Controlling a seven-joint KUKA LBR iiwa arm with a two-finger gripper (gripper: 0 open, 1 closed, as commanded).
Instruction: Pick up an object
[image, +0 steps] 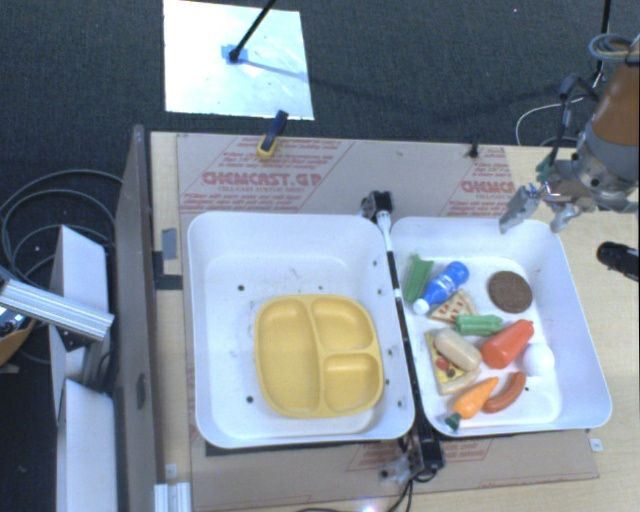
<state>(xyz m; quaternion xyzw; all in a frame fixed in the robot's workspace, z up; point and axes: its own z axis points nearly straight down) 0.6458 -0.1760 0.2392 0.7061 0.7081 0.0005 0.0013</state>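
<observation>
The right bin (575, 300) holds several toy foods: a blue bottle (443, 285), a green piece (418, 272), a pizza slice (456, 305), a brown cookie (510, 291), a green bean (479, 324), a red bottle (507, 343), a hot dog on toast (455, 356), a white egg (541, 358), a carrot (470, 400) and a sausage (504, 391). My gripper (537, 212) hangs over the bin's far right rim, above and right of the cookie. Its fingers are spread open and hold nothing.
A yellow divided plate (318, 353) lies in the left bin (225, 300). Between the bins runs a thin divider with a black clip (378, 206). Cardboard (300, 170) lies under both bins. Cables and a metal rail (50, 305) sit at the left.
</observation>
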